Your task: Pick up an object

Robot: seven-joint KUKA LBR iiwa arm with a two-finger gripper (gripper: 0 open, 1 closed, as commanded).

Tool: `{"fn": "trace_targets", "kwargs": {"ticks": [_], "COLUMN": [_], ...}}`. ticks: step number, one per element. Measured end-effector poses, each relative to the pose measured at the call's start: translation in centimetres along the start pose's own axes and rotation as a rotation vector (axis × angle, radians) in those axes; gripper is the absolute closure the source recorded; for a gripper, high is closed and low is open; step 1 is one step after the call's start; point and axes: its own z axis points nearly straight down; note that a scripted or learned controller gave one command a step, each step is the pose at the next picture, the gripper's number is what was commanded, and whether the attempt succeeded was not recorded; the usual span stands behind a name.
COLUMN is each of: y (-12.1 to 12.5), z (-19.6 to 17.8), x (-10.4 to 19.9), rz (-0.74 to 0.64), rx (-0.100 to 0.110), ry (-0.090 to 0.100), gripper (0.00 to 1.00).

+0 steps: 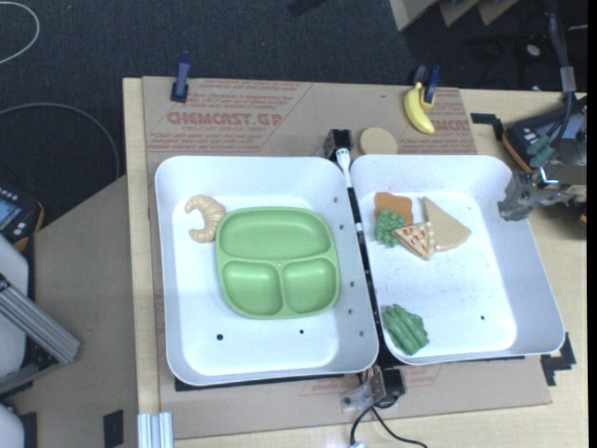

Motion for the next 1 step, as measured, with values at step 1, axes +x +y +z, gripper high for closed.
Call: {"fn": "trace_targets", "kwargs": {"ticks": [1], "y": [0.03], "z": [-4.91], "x": [-1.37], "rz": [-0.002], "rx": [-0.001], "ry": [0.0], "gripper": [1.0]}}
